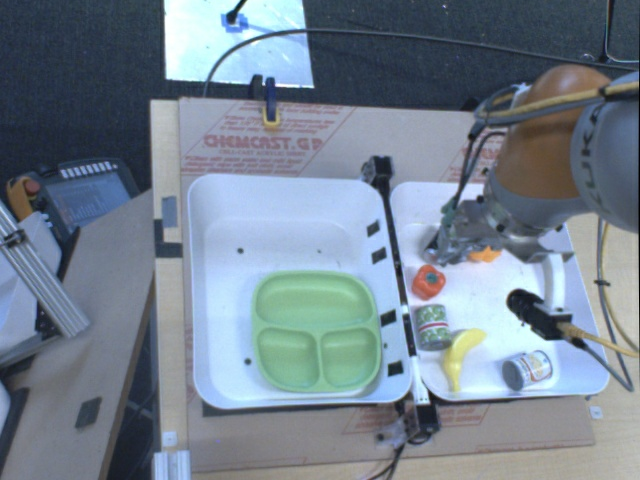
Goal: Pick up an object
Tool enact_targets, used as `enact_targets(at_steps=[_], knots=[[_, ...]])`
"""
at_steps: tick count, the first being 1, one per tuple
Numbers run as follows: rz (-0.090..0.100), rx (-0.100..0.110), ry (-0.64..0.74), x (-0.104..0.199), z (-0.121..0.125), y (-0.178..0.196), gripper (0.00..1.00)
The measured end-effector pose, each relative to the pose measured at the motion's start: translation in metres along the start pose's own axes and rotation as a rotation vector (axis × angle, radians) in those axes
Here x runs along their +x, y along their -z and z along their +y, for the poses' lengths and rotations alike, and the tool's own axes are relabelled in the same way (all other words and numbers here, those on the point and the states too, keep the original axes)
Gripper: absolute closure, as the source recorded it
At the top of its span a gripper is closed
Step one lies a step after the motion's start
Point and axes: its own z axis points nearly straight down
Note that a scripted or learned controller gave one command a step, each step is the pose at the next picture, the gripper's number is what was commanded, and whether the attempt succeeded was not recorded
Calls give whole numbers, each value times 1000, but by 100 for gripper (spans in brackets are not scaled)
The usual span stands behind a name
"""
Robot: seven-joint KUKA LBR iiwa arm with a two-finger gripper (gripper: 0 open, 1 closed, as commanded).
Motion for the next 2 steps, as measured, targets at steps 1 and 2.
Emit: enact_targets(at_steps=[1, 2], knots=[[0, -1, 1, 50, 7, 7, 100], [0, -2, 0, 97, 11, 10, 100]])
